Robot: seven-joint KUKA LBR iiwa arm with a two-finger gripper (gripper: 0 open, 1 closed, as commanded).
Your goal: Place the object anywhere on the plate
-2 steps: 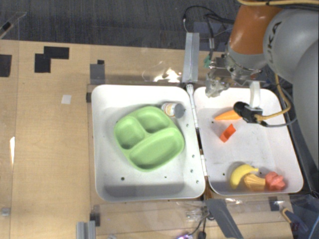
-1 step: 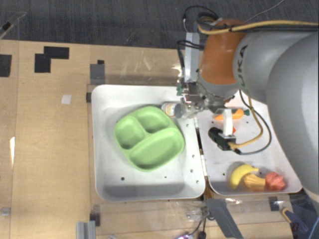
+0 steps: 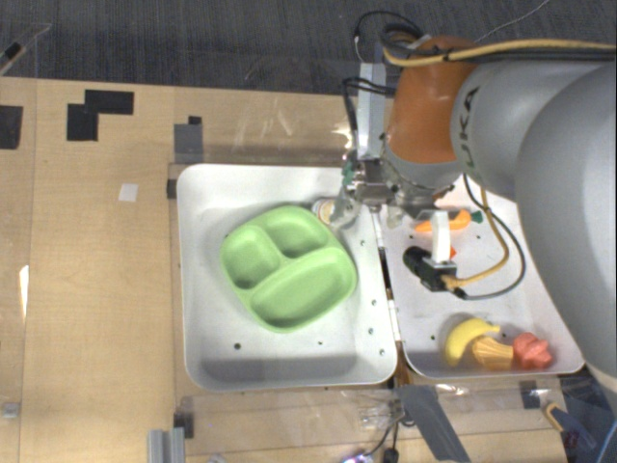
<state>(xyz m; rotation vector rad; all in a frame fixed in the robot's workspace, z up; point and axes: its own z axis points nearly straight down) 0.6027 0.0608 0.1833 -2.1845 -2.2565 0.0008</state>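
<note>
You see the arm reaching in from the right, its orange band above the strip where the two bins meet. The gripper hangs low over the far right corner of the left bin, just off the far right edge of the green plate. From this angle the wrist hides its tips, so you cannot tell whether it is parted or clamped on anything.

Right beside the gripper, on its left, sits a small pale object. It is at the plate's far right rim, and you cannot tell whether it rests on the rim, lies on the bin floor just beside it, or is lifted clear. The plate is a three-part dish lying flat and turned at a slant in the middle of the left bin, with two smaller sections on the far side and one long section on the near side.

In the right bin you find an orange piece near the wrist, and at the near side a banana, a tan cone and a red piece lying close together
</note>
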